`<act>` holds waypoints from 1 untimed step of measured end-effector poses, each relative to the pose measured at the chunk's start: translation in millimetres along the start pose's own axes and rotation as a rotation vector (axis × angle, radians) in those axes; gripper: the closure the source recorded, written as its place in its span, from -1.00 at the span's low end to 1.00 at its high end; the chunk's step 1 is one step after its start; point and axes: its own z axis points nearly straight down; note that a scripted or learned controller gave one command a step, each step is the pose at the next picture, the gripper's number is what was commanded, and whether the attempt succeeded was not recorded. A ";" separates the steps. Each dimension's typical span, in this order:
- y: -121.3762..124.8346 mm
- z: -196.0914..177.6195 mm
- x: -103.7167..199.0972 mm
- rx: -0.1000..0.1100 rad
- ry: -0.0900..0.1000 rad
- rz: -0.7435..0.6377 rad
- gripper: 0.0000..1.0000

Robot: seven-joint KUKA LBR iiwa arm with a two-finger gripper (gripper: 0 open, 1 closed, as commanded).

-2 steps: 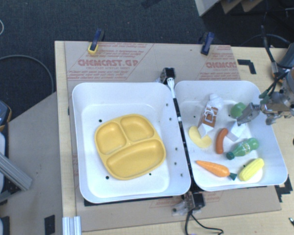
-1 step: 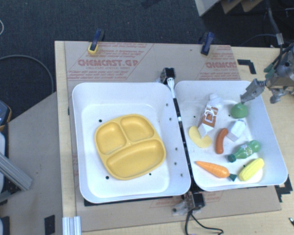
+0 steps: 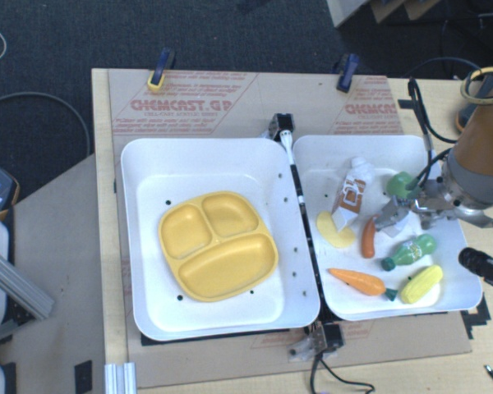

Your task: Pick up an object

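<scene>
The right bin [image 3: 319, 167] holds several toy foods. A white bottle with a brown label [image 3: 355, 189] lies near its middle, with a yellow slice [image 3: 335, 231] and a small orange sausage [image 3: 368, 238] below it. An orange carrot [image 3: 357, 281] and a yellow corn cob [image 3: 421, 284] lie along the front wall. A green bottle [image 3: 411, 251] rests near the right wall. My gripper [image 3: 392, 217] hangs low over the bin between the sausage and a green round piece [image 3: 400, 184], close above the green bottle. Nothing shows as held in it.
The left bin [image 3: 140, 220] bears a yellow divided plate [image 3: 218, 245]. My arm [image 3: 481, 154] comes in over the right bin's right wall. Clamps [image 3: 158, 70] [image 3: 347, 71] stand at the board's back edge. A black divider [image 3: 296, 195] runs between the bins.
</scene>
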 end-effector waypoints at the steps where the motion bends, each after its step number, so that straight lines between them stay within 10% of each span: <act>1: -46.8 -42.9 31.5 -0.011 -0.002 -0.004 -1.00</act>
